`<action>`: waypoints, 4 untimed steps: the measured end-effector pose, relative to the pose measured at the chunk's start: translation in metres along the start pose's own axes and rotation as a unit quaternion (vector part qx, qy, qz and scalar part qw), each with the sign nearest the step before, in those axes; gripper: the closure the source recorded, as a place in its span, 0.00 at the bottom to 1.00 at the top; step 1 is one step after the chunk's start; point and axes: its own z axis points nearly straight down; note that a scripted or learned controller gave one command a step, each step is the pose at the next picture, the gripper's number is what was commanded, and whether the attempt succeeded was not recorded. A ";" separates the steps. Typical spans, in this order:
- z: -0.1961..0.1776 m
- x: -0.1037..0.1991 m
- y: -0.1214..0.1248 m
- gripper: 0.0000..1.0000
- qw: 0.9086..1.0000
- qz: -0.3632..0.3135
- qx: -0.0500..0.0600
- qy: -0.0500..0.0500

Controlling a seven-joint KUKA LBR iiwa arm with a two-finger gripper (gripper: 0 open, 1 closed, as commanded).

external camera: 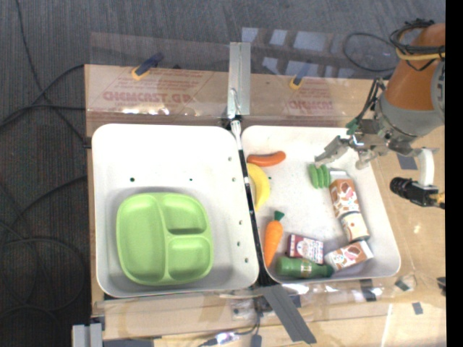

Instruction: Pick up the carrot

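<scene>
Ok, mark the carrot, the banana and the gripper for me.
carrot (271, 241), camera view, middle of its orange body
banana (259, 185), camera view, middle of its curve
gripper (346, 152), camera view, midway between its fingertips

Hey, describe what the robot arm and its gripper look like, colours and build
The arm is a thick rounded body, grey with a broad orange band above the wrist. Dark cables loop beside its top. At its end sits a light grey metal gripper with two slim fingers, and a small green patch shows near the wrist.

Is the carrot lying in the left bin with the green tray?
No, the carrot lies in the right bin, between the banana and the green bottle.
</scene>
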 end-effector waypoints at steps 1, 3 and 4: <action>-0.008 -0.042 -0.071 0.00 1.000 -0.008 0.000 -0.002; 0.118 -0.009 -0.111 1.00 0.978 0.209 -0.004 0.000; 0.123 0.049 -0.109 1.00 0.979 0.203 -0.011 -0.006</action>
